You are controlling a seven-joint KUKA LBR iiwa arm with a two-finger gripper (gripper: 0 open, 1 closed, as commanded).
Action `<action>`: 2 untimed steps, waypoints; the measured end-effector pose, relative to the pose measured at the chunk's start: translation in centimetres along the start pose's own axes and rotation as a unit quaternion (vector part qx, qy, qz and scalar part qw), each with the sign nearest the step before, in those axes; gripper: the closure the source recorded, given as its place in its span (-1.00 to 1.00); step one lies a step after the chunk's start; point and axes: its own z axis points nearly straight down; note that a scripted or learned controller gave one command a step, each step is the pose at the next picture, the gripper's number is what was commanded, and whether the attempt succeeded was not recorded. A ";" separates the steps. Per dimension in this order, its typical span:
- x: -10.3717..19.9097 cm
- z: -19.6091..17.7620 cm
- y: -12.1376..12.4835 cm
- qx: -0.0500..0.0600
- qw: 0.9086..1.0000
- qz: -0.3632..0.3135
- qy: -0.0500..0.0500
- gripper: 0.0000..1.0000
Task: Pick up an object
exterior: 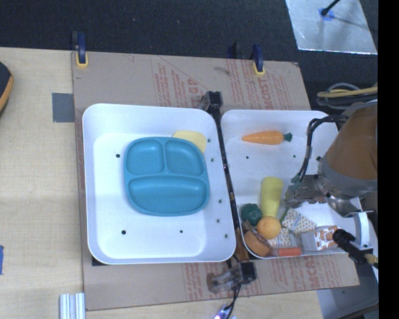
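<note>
Gripper [299, 193] low in my right bin [234, 178] beside yellow-green block [270, 195] | grip state: cannot tell | carrot [263, 137] well apart

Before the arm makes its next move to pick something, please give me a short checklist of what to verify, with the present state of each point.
1. Gripper is over the right bin: ok, it is low beside the yellow-green piece.
2. Something is already between the fingers: cannot tell, the wrist hides them.
3. Objects to pick are present: ok, a carrot at the far side, an orange ball and other pieces at the near edge.
4. Carrot lies apart from the rest: ok.
5. Near-edge pieces are separated: not ok, they crowd together.
6. Blue divided plate sits in the left bin: ok.
</note>
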 end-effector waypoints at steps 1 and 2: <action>0.0 0.0 0.0 0.000 1.000 0.000 0.000 -1.00; 8.4 -9.5 5.4 -0.006 1.000 -0.005 0.002 -1.00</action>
